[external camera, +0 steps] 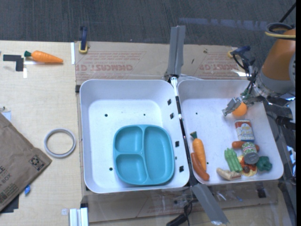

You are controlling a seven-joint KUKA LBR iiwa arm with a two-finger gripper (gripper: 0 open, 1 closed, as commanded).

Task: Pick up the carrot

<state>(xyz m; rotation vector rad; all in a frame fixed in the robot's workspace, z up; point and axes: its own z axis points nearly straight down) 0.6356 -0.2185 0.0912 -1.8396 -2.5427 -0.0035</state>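
A grey arm with an orange band reaches in from the right, its gripper [233, 106] low over the far right part of the right bin [207, 95], beside a small orange fruit [240, 109] that lies against the fingers; whether the pincer is wide, narrow or holding the fruit cannot be told from this angle. The carrot [199, 150] lies along the right bin's left wall, near its front left corner, leaf end pointing away, with a red pepper [199, 167] touching it just in front. A small can [244, 130], green vegetables [232, 160] and other toy food crowd the front right corner. The left bin [94, 126] holds a teal divided plate [143, 154]. A second carrot [44, 57] rests at the bench's far left edge, a tape ring [59, 142] nearer the front.
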